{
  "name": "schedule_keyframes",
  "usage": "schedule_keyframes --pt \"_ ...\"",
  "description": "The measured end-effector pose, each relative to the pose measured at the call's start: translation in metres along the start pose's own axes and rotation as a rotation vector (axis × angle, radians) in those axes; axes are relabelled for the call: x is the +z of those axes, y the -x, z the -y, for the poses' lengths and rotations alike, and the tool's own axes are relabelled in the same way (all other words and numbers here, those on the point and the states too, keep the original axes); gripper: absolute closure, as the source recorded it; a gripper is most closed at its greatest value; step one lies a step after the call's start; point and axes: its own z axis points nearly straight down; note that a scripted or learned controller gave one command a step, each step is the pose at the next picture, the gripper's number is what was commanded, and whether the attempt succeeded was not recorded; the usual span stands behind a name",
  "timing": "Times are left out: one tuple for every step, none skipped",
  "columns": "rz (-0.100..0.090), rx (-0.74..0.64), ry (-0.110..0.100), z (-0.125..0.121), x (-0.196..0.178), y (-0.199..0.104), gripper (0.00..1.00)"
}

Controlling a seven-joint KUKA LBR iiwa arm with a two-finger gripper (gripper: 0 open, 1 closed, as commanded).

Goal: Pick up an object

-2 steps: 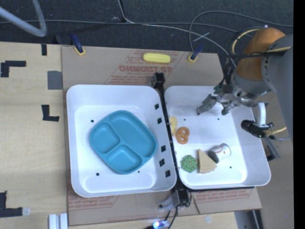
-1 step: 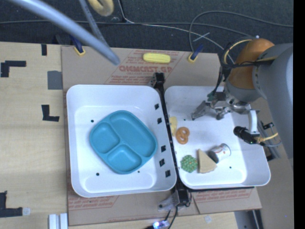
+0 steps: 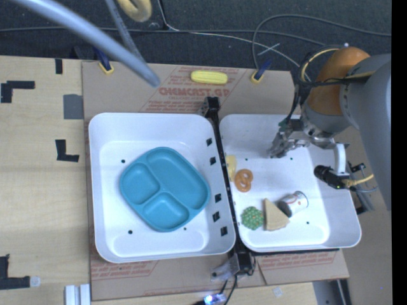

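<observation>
My claw (image 3: 278, 149), grip state indiscernible, sits upper in the right bin (image 3: 321, 234), above pretzel (image 3: 243, 180).

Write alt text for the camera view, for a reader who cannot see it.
A grey robot arm reaches from the right, its hand low over the right bin, which holds a pretzel, a green ball, a sandwich wedge and a small can. The left bin holds a blue divided plate.

Arm (image 3: 362, 88) cut by right edge (small can (image 3: 294, 202) too blurred to identify).
</observation>
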Motion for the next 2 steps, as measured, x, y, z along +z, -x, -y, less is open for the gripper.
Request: schedule_keyframes --pt "-0.002 0.003 0.002 -0.001 -0.064 0.000 1.00" --pt "-0.002 0.003 0.001 -0.001 -0.127 0.004 1.00"
